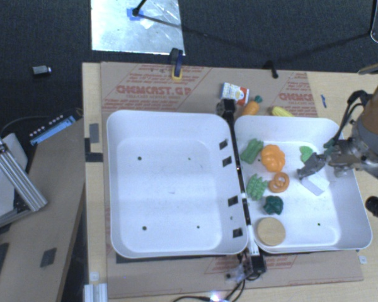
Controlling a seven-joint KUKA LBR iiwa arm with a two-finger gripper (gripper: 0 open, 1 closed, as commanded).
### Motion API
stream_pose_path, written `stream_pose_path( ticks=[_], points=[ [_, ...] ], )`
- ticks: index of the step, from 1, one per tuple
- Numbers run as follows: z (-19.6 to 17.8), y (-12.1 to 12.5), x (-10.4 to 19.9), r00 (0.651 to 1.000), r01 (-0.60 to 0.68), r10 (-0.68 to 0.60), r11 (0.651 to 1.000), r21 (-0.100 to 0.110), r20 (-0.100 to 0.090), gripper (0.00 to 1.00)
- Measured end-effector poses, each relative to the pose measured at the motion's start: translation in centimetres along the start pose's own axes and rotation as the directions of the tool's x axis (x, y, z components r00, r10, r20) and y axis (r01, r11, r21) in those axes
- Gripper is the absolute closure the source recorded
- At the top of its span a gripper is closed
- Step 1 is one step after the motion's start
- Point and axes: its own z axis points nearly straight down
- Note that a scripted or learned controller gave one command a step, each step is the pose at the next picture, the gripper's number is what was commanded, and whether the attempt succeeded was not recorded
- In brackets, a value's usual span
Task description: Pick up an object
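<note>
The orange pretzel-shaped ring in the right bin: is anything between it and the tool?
Nothing visible lies in between. The tool is just right of the orange pretzel-shaped ring, with bare white bin floor separating them. The round orange fruit sits above the ring, off that line.

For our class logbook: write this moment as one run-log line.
arm: reaching in over right bin | gripper: above bin floor, beside orange ring | holding: nothing seen | left bin: untouched
</note>
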Motion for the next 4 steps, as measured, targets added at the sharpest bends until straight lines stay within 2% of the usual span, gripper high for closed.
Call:
stream_pose_path(
  ticks=[1, 2, 3, 4],
  points=[
    [10.1, 10.3, 2.7, 1.0, 0.007, -0.007, 1.0, -0.004, 0.0, 0.0],
    [15.3, 11.4, 5.2, 1.0, 0.003, -0.003, 1.0, -0.002, 0.0, 0.0],
    [13.7, 11.7, 5.1, 1.0, 0.001, -0.001, 1.0, -0.011, -0.001, 1.0],
    [4.7, 14.6, 12.9, 1.0, 0.009, -0.009, 1.0, -0.01, -0.002, 1.0]
  ],
)
